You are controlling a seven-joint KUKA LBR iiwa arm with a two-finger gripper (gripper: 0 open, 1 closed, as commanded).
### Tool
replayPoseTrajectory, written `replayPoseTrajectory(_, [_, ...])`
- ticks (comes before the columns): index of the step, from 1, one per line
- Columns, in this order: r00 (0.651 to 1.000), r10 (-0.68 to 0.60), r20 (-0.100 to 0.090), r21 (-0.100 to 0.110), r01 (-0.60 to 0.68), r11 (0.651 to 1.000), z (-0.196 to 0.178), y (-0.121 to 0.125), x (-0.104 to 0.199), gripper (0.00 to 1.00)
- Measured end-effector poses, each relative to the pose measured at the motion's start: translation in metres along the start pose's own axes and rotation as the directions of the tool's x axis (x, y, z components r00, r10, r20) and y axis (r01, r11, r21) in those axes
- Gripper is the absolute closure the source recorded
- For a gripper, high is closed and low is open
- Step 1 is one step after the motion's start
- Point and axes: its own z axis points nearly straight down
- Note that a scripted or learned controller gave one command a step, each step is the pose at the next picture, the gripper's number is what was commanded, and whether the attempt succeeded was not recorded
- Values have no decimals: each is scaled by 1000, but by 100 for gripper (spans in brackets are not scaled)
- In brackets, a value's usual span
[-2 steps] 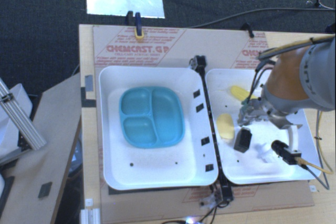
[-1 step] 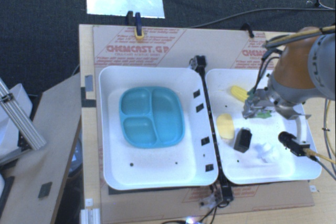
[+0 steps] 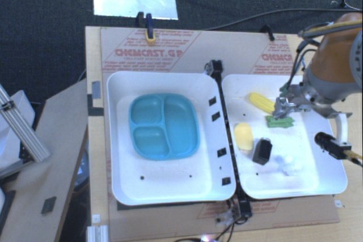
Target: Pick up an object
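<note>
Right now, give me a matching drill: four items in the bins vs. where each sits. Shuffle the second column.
Items:
1. blue divided plate
2. corn cob
3. black block
4. green piece

Places:
A. right bin, directly under the gripper
B. middle of the left bin
C. right bin, far side, left of the gripper
D. right bin, near side, just right of the pale yellow block

Pairs: 1-B, 2-C, 3-D, 4-A
</note>
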Motion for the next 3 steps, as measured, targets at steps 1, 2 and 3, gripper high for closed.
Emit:
replayPoseTrajectory(1, [1000,-1,-1,3,1,1000,-22,1,0,100])
replayPoseTrajectory(2, [1000,-6,-2,4,6,1000,-29,12,44,100])
replayPoseTrajectory(3, [1000,-7,-3,4,7,1000,-39,20,92,100])
